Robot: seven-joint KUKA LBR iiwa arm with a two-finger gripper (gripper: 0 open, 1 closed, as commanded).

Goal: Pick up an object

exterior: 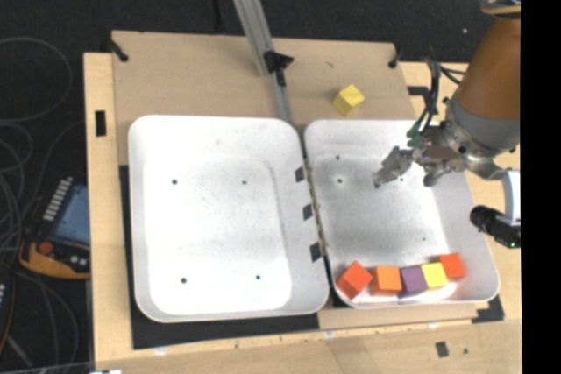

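The bench (219, 74) is light wood and sits on a dark floor with black cables off to the left. Two flat white bins lie on it side by side.

The left bin (219, 215) has nothing in it, so there is lots of free room there. A thin metal pole (250, 0) slants down toward the spot where the two bins meet.

The right bin (386, 215) holds five blocks, all in a row along its near wall. From left to right they are a red-orange block (355, 278), an orange block (387, 278), a purple block (412, 279), a yellow block (435, 276) and another red-orange block (452, 266). They touch each other and sit tight against the wall, so there is little room for fingers to fit around one. A yellow cube (348, 99) sits alone on the wood behind the bins.

The gripper (408, 168) hangs over the far part of the right bin, well apart from the row. Its fingers look spread and have nothing between them. No block has been picked up yet, so I think the whole job is still to do.
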